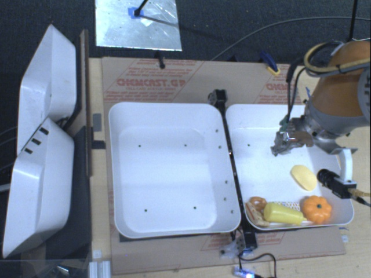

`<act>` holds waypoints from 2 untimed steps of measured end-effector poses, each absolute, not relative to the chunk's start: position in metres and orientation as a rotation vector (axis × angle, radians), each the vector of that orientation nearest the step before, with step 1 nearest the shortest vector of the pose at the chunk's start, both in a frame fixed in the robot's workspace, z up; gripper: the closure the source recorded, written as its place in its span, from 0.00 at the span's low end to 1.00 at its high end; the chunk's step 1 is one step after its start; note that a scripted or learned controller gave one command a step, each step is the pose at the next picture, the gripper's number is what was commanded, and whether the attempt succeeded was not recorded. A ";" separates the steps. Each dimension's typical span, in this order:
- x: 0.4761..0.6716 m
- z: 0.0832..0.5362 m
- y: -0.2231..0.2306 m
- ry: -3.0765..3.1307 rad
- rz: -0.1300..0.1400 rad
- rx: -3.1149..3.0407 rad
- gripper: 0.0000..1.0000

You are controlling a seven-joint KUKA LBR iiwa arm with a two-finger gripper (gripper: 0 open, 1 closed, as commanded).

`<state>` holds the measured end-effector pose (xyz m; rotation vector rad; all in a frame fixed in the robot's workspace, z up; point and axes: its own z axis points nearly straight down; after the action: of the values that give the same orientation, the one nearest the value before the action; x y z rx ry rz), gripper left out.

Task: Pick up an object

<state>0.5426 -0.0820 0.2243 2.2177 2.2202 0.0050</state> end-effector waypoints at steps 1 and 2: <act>0.540 0.282 -0.090 2.219 0.006 2.218 1.00; 0.561 0.263 -0.038 2.228 0.001 2.216 1.00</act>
<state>0.5608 -0.0384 0.2631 2.2165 2.2277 0.0006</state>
